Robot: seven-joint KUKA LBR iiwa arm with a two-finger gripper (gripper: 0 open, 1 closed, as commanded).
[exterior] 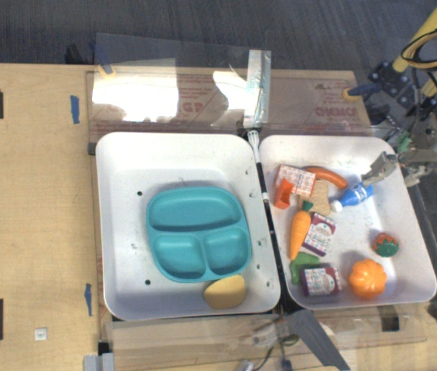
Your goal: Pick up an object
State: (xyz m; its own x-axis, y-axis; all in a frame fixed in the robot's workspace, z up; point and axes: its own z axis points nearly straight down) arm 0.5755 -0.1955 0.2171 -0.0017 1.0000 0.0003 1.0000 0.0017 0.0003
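The right bin (421, 242) holds several toy foods: a blue and white bottle (353, 198), an orange sausage (328, 176), a red and white packet (294, 182), a carrot (299, 233), a purple-labelled packet (320, 235), a dark jar (320, 280), an orange fruit (367, 278) and a small red and green fruit (385, 243). My gripper (378, 168) reaches in from the right, low over the bin's far right part. Its tip sits just above and right of the blue bottle. Nothing is seen lifted off the bin floor.
The left bin (121, 207) bears a teal divided plate (197, 234), with a yellow bread-like lump (225, 291) at its near edge. A clear plastic sheet (203, 91) stands behind the bins. Cables and the arm's wrist (427, 141) crowd the far right.
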